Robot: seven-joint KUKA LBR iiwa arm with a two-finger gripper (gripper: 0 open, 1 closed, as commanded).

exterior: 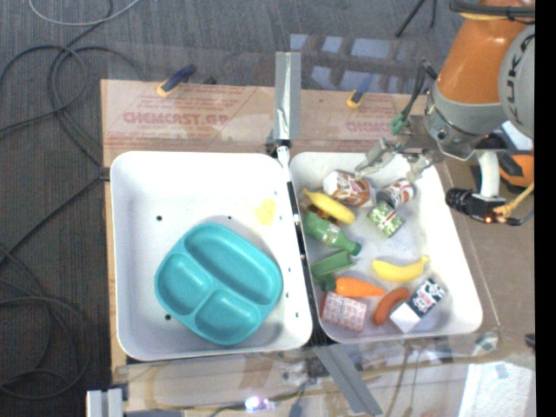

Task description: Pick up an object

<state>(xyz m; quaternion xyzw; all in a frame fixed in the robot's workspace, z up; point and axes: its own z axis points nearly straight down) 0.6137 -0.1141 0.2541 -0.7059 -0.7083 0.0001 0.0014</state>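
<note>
A dark grey carpet with loose black cables surrounds the desk, a brown board that carries two shallow white bins side by side. The left bin holds a teal divided plate and a small yellow piece near its upper right corner. The right bin is crowded: a yellow banana near the upper left, a green bottle below it, an orange carrot, a second banana, a red sausage, a pink-and-white carton, a black-and-white carton, a small green-and-white can and a brown-and-white packet. The arm reaches in from the right, and its gripper hangs over the far end of the right bin, just above the packet and the small can. The fingers are spread apart, with nothing between them.
</note>
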